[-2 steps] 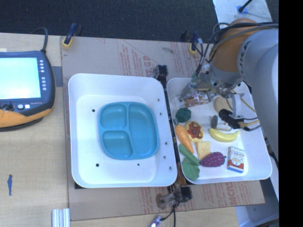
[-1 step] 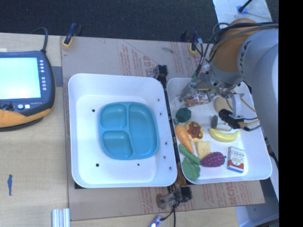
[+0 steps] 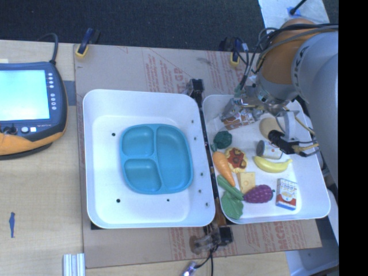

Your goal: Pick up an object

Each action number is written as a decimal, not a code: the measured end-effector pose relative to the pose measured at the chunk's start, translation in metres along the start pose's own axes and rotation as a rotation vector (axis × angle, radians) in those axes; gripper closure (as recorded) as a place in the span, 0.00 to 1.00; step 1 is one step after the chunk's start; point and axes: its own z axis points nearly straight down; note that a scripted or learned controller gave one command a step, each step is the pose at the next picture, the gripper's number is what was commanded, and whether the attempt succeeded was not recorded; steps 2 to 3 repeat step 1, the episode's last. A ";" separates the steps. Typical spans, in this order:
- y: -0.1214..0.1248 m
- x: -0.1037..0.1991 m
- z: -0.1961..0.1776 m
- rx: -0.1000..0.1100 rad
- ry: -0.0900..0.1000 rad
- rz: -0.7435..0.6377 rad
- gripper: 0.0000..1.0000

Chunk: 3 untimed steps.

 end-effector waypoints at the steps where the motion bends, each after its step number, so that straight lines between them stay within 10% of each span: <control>1: -0.020 0.049 -0.081 0.011 0.005 0.002 1.00; 3: -0.020 0.049 -0.081 0.011 0.005 0.002 1.00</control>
